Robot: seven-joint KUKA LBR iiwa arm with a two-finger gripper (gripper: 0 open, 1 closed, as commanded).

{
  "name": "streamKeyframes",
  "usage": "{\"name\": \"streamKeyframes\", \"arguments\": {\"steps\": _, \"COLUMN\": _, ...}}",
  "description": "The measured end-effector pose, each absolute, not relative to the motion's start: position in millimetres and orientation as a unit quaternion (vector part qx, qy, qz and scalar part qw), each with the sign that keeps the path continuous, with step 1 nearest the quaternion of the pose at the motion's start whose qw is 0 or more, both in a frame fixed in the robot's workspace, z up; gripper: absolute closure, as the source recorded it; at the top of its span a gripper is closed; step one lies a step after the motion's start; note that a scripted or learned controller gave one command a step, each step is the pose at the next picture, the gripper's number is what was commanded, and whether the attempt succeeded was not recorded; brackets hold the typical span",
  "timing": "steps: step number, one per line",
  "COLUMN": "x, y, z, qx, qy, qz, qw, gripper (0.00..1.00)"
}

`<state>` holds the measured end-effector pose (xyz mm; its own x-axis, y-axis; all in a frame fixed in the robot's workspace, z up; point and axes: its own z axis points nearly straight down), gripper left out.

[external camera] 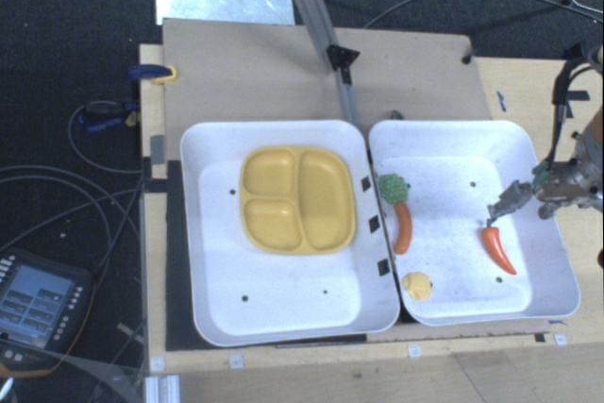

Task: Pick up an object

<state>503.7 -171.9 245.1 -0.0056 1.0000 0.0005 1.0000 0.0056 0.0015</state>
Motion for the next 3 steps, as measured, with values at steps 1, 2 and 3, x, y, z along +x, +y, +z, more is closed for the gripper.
{"name": "streamKeyframes", "arguments": {"steps": 1, "x": 503.8, "y": -172, "z": 245, "qx": 0.706, "qy": 0.708, "qz": 0.0009, "qw": 0.001, "gripper": 0.0}}
{"name": "streamKeyframes", "arguments": {"steps": 2, "x": 505.5, "y": -171, "z": 204, "qx": 0.707, "qy": 0.707, "qz": -0.0006, "qw": -0.001, "gripper": 0.0}}
{"name": "streamKeyframes", "arguments": {"steps": 3, "x": 507.2, "y": -167, "z": 161, "qx": 0.707, "qy": 0.707, "qz": -0.0007, "qw": -0.002, "gripper": 0.0}}
